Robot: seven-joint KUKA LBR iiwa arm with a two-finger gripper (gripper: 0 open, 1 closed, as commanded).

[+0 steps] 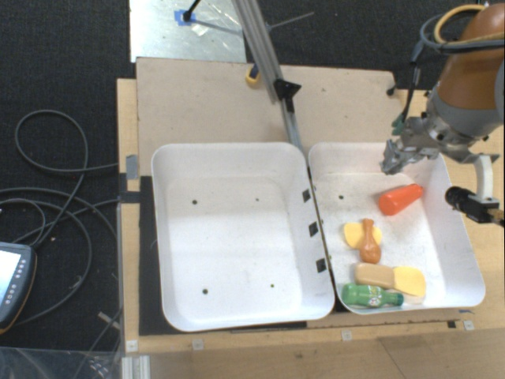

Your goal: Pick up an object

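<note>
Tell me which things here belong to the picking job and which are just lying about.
Part of the job:
pincer, above the right bin
orange carrot-like piece, nearest to it
yellow and brown piece
tan and yellow block
green bottle

Just lying about:
left bin
black cables on the floor
handheld screen at the left edge

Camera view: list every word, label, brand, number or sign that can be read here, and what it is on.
None can be read.
Green bottle: a pale patch on its side, perhaps a label, too small and blurred to read.
Screen at the left edge: lit, but its contents are too small to read.
Orange carrot, the other toys and both bins: no print seen.
</note>
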